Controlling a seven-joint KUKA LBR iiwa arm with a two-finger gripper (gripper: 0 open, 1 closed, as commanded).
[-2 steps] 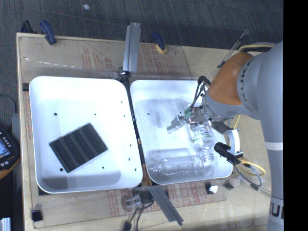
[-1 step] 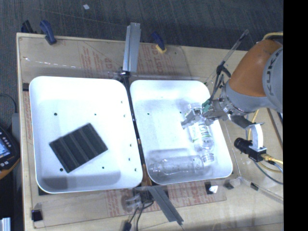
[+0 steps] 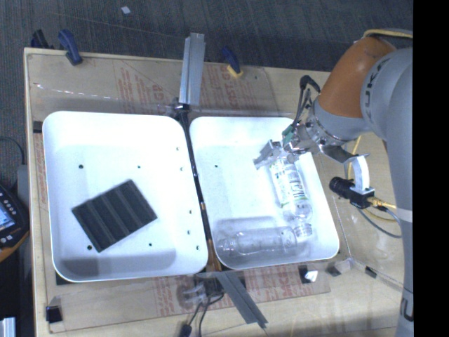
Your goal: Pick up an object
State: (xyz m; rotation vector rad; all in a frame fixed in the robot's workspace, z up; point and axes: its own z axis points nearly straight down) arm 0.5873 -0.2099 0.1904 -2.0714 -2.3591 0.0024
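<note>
Camera view, right bin (image 3: pixel 210 188) two bottles (image 3: pixel 291 188)

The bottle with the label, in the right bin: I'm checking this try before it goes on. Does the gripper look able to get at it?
Probably yes. The gripper sits just over the upper end of the labelled bottle, with nothing lying on top of it. The other clear bottle lies at its lower end, away from the gripper.

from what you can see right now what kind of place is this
Most likely a robotics lab test bench for grasping trials. Two white bins, the left bin and right bin, sit fixed on a wooden board held with blue clamps, and a grey and orange robot arm reaches over clear plastic bottles.
</note>
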